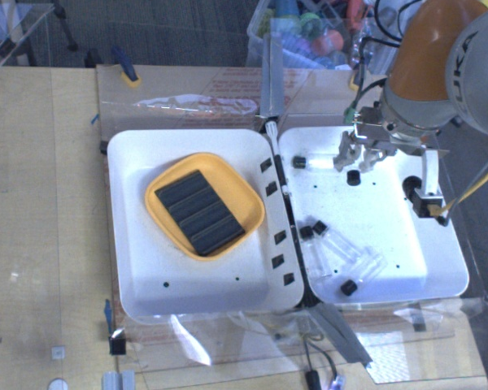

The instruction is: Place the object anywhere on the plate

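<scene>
On left bin (130, 218) — square yellow plate (167, 181), ribbed dark slab (203, 212)

The grey arm (439, 47) reaches in from the right, its jaws hanging downward.

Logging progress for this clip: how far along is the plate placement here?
Already done, by the look of it: a dark ribbed block lies flat on the yellow plate in the left bin. In hand: nothing I can confirm; the gripper sits over the right bin, away from the plate. Left: apparently nothing for that block; clear plastic pieces lie in the right bin.
</scene>
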Motion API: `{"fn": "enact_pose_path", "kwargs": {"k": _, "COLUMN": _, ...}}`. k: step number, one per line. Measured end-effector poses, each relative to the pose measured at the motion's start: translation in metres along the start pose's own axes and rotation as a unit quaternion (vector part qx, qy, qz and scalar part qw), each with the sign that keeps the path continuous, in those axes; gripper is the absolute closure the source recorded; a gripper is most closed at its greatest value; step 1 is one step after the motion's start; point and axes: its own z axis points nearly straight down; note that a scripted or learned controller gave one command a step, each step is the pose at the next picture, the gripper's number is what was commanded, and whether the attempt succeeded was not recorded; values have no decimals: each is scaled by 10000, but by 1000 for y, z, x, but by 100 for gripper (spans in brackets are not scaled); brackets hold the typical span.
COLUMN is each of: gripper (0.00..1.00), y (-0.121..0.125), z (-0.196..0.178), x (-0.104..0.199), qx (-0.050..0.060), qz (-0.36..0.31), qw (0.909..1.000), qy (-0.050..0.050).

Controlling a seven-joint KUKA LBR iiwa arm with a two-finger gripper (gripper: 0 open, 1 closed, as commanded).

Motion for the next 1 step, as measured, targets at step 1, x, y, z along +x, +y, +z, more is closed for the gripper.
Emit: {"fn": "enact_pose_path", "kwargs": {"k": 1, "gripper": 0, "y": 0, "z": 0, "x": 0, "qx": -2, "qz": 0, "qw": 10000, "qy": 0}}
